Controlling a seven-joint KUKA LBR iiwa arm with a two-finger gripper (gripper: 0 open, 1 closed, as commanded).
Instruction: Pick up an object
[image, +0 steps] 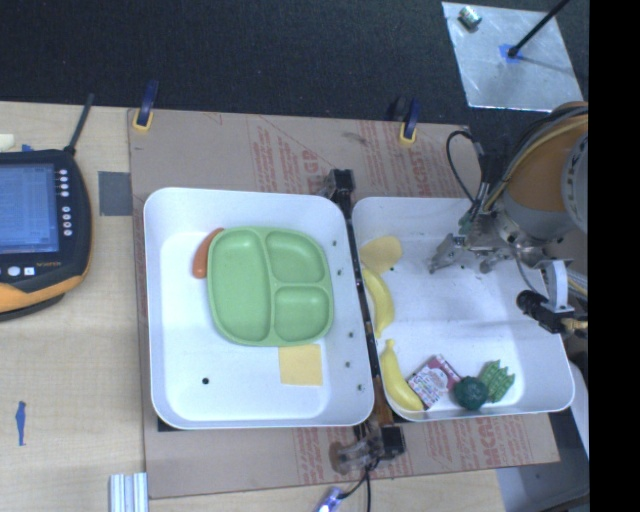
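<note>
Two white bins side by side. Gripper (462, 255) hovers over the right bin's (440, 310) upper half, fingers spread, nothing between them. Candidates there: two bananas (378, 296) along the left wall, a red packet (432, 381) and broccoli (485, 385) near the bottom edge. Left bin (170, 310) has a green divided plate (270, 285), a yellow square (301, 365) below it.

Left bin: a green three-compartment plastic tray (270, 287), a flat yellow square slice (301, 365) just below it, an orange-red piece (201, 257) tucked at the tray's left edge.
Right bin: two yellow bananas (378, 300) (398, 380), a small red-and-white packet (433, 382), a green broccoli piece (484, 386).
</note>
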